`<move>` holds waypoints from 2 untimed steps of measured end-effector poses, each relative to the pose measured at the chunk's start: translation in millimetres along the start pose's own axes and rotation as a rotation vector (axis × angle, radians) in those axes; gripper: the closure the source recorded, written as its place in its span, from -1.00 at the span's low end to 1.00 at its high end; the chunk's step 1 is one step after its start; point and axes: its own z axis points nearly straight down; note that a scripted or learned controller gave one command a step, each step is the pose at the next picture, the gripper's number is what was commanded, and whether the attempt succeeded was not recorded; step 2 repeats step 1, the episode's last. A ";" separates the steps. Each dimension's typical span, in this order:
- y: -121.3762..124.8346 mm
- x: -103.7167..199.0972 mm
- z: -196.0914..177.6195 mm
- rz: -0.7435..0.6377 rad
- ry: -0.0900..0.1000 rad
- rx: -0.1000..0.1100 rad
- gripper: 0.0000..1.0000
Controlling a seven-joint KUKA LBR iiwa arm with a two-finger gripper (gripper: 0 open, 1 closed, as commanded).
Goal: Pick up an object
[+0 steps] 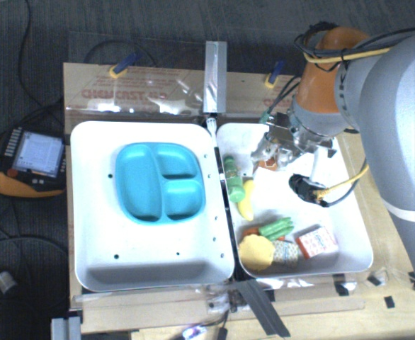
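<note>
The gripper [275, 149], its opening impossible to judge, hangs over the right bin's [356, 243] far end, with the green bottle [231, 176] just to its left, long axis running near-to-far.

White bins [87, 261], blue tray [158, 179], yellow banana [246, 200], green veg [276, 227] — red/white box [316, 242], orange-banded grey arm [335, 69].

Lettering present, none legible

Red printed lettering runs across the clear plastic sheet [140, 94] at the bench's far edge, too blurred and creased to read. The small red-and-white carton [316, 242] in the right bin [349, 211] carries print too small to make out. The handheld pendant's screen [37, 154] glows, its contents unreadable.
</note>
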 end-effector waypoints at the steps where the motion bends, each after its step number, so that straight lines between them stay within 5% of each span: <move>1: 8.4 9.9 -15.4 0.089 0.004 0.002 1.00; 2: 8.4 9.9 -15.4 0.089 0.004 0.002 1.00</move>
